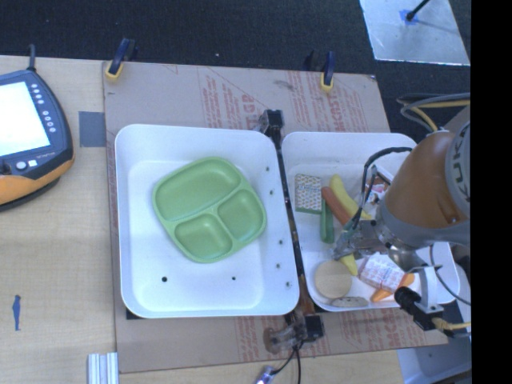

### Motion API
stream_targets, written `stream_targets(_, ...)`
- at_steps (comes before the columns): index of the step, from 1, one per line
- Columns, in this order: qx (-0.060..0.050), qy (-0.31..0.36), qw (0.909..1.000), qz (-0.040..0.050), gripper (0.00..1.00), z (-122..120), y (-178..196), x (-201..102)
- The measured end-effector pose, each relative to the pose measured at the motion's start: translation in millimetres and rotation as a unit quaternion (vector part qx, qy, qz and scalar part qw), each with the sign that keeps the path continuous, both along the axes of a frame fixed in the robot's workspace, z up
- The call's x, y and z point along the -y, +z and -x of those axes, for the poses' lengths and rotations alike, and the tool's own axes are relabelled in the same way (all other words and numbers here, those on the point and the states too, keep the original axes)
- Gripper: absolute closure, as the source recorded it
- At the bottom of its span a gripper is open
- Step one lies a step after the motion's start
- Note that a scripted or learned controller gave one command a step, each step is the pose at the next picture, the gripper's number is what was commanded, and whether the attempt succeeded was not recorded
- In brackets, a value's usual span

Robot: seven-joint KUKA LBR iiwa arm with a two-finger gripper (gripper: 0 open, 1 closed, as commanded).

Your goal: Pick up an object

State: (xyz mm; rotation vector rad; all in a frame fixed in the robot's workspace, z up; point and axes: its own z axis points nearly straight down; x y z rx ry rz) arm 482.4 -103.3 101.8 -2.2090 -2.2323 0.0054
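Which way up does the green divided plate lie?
Right way up: the green divided plate shows its three hollow compartments, lying flat in the left bin.

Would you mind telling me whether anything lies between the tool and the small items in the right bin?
Nothing visible does. The tool is already down among the items in the right bin, beside the green stick and the red piece. The arm's body covers the bin's right part, so anything there is hidden.
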Motion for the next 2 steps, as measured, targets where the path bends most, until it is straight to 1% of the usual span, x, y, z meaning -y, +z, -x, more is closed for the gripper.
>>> stream_targets(1, 0.0, -0.003, 1.0, -0.0016, 1.0, -22, 90, -97)
stream_targets(2, 0.001, -0.002, 1.0, -0.0007, 1.0, -16, 103, -161)
